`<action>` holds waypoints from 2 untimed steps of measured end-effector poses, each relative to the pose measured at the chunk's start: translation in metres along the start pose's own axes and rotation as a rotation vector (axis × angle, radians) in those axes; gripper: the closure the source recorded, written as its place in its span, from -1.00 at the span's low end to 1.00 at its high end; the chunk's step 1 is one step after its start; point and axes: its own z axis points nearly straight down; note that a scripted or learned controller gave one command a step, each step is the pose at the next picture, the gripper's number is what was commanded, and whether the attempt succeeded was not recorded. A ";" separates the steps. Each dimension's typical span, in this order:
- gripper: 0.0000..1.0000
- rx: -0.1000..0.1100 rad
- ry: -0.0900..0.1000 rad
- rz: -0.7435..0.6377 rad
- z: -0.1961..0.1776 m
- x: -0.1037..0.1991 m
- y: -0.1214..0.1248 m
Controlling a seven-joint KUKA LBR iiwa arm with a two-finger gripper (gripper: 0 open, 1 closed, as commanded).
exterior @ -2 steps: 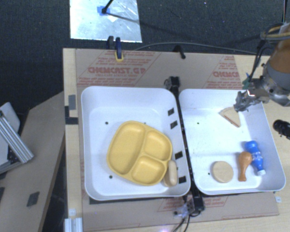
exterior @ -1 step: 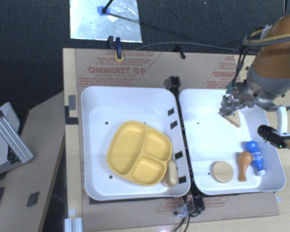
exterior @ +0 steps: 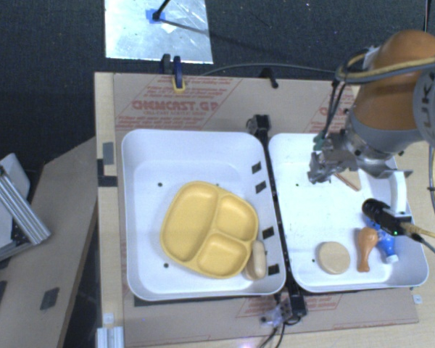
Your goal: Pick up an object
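You are looking down on two white bins, the left bin and the right bin, with the arm reaching over the right one. In the left bin a yellow divided plate is lying flat; it is looking stiff and light, but broad and smooth, so its rim is probably a poor place to pinch. The gripper is hanging over the upper part of the right bin, and you cannot tell whether it is open or closed. Near the front wall of that bin a round tan disc is lying flat, likely rigid and hard to take unless across its edges. Just beside it a brown drumstick-shaped piece is offering a narrow neck, which I am judging the best hold. A pale lump is resting against the plate's lower right corner. A tan stick is lying closest to the gripper, thin, light and apt to slip. A small blue piece is sitting by the drumstick.
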 end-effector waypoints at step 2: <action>1.00 -0.001 0.000 -0.001 0.004 0.101 -0.017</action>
